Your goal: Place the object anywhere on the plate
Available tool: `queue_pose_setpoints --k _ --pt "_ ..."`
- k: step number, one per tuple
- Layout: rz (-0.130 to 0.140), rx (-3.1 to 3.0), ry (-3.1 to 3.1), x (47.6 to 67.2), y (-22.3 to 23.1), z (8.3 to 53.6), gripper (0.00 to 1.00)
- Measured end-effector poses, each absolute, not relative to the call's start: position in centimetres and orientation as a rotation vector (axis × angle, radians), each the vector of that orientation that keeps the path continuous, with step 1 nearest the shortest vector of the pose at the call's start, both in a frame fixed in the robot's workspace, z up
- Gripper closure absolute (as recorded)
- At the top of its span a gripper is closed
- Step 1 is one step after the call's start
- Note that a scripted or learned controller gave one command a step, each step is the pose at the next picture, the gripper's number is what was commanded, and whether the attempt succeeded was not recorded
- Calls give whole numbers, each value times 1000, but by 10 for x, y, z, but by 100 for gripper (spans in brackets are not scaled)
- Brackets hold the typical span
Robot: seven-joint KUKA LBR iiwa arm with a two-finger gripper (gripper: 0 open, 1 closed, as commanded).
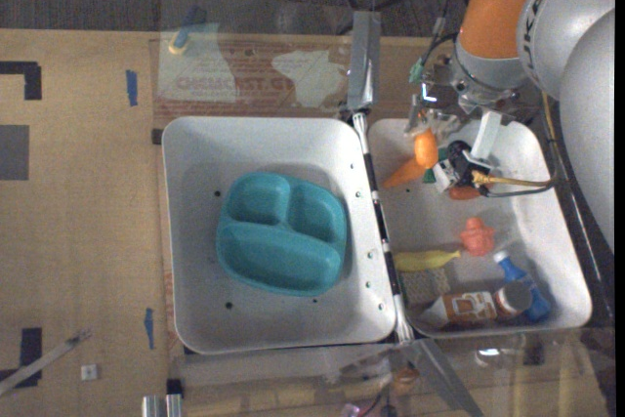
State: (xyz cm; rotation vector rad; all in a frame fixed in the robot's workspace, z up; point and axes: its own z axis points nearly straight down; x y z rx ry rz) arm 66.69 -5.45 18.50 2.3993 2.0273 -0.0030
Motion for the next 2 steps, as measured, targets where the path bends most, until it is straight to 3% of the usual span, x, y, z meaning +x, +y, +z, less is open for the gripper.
queue_pose_setpoints --k 1,2 --pt "-2 2268 2177 596 35 184 100" --pt "-3 2225 2222 566 104 187 100"
